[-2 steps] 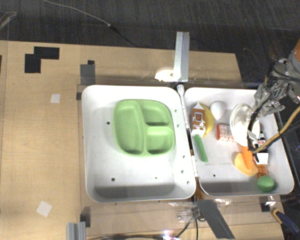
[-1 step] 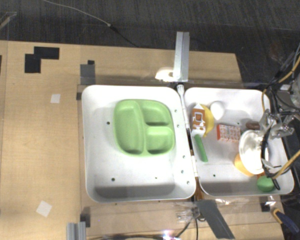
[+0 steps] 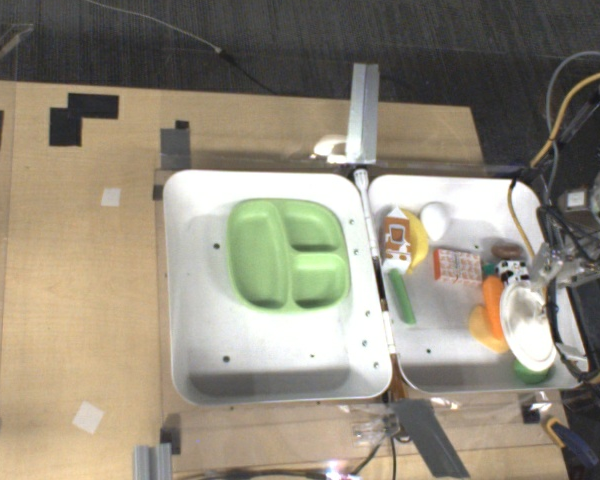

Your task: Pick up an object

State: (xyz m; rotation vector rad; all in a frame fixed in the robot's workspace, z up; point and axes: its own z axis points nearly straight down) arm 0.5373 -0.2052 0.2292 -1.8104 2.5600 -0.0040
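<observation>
**Hanging at the far rim of the right bin**

Looking down on the bench [image 3: 70,298], we see two white bins side by side; the left bin [image 3: 195,268] holds a green divided tray [image 3: 285,253], which lies flat near its middle; the right bin [image 3: 450,353] holds all the loose things that could be picked up.

Along the right bin's left wall we find a small orange-and-white carton [image 3: 394,238], touching a banana [image 3: 417,243] just beside it; below them lies a green stick [image 3: 401,297], pointing roughly along the wall; a white ball [image 3: 434,218] sits just beyond the banana, towards the back; near the middle rests a flat red patterned packet [image 3: 457,265], apart from the rest.

Towards the right wall the things crowd together; an orange piece [image 3: 489,318] leans against a white cup [image 3: 526,320], which lies over something green [image 3: 531,370] at the front corner; a small dark thing and a black-and-white one [image 3: 513,270] sit just behind the cup; we cannot make out what they are.

The gripper [image 3: 553,268] hangs at the right rim of that bin, just beside the cup and under a tangle of cables [image 3: 580,193]; we cannot tell whether it is spread or closed, and we see nothing held in it; every object lies in the bin.
</observation>
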